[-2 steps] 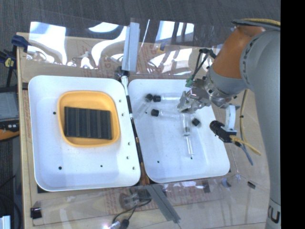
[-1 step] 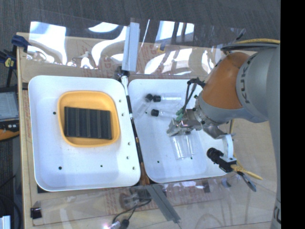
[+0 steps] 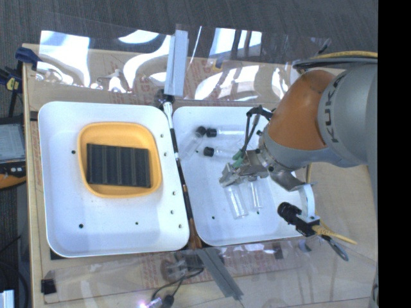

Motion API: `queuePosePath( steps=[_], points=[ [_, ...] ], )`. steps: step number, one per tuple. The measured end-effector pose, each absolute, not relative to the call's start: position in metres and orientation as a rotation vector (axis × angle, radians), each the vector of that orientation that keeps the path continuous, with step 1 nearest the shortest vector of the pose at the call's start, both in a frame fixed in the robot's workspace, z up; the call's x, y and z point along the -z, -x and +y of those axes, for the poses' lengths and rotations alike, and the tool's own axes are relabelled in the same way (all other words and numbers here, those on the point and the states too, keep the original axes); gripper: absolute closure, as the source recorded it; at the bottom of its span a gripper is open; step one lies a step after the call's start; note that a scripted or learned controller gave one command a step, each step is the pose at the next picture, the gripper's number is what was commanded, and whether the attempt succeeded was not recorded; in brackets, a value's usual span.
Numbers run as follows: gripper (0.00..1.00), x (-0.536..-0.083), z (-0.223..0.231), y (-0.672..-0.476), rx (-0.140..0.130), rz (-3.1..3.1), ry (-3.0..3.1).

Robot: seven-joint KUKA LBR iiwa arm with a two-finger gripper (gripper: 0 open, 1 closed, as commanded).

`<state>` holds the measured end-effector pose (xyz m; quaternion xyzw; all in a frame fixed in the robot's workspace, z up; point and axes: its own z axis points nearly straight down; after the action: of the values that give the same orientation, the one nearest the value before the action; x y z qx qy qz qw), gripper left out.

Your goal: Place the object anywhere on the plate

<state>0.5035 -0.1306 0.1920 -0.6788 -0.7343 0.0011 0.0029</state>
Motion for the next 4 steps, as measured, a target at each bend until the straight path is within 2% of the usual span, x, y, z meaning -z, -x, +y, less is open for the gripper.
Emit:
queuePosePath(
  steps=[1,2,3,4],
  points=[
    [1.00,-0.204,-0.092,-0.531,-0.003,-2.470,1.937],
    [1.00,-0.190,-0.063,-0.602,-0.003,-2.552,1.828],
    [1.00,-0.191,-0.018,-0.567,-0.004,-2.694,1.606],
    [0.00,-0.191,-0.018,-0.567,-0.004,-2.694,1.607]
  ],
)
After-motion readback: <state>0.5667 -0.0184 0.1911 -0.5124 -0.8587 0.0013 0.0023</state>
